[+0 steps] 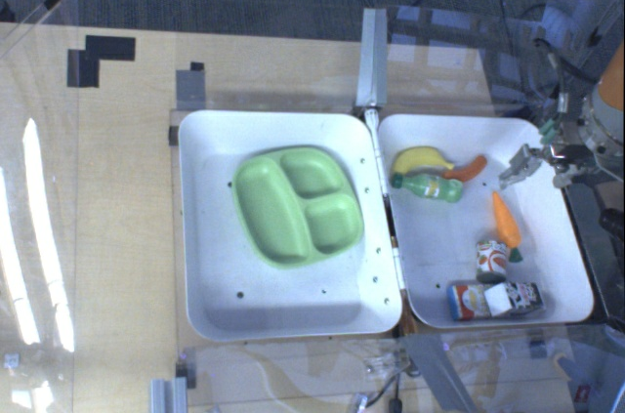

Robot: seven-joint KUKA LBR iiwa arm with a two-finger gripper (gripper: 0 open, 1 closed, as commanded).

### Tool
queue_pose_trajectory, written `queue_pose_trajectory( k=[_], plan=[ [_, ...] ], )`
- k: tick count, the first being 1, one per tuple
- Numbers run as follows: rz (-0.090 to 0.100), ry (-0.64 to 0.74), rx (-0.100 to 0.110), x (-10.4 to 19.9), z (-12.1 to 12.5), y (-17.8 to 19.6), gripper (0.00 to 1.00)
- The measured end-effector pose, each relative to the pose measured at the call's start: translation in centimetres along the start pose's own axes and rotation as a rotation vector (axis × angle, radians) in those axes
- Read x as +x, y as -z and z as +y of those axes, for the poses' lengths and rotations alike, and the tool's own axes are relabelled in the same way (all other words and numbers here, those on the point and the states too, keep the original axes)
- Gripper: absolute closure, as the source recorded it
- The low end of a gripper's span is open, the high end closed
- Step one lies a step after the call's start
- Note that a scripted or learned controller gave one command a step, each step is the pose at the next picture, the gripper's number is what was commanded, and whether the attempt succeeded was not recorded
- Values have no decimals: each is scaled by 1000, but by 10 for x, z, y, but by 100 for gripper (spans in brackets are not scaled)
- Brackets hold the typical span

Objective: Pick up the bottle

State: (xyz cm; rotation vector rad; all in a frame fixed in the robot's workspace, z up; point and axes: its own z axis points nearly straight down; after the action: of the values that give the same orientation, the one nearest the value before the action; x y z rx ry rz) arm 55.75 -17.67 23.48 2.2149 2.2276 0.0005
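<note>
While I scan from the left across the pale wooden counter, the left bin comes first, with a green divided tray lying in its middle. Next comes the right bin. Near its upper left corner I see the bottle: small, green, lying on its side, with a yellow label around its middle and its cap end pointing left. It touches a yellow banana just above it, and an orange-red sausage-shaped item sits just beside both. Further right, a carrot lies on its own, above a small can and a carton near the bin's lower edge. At the far right, the claw hangs over the bin's upper right corner, well apart from the bottle; I cannot tell its opening from here.
</note>
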Motion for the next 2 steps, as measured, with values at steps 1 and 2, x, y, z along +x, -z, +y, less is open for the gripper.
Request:
queue_pose_trajectory(
  k=[1, 2],
  plan=[
    [0, -15, 0, 51, 59, -72, 0],
    [-2, 190, -15, 71, 66, -121, 0]
  ],
)
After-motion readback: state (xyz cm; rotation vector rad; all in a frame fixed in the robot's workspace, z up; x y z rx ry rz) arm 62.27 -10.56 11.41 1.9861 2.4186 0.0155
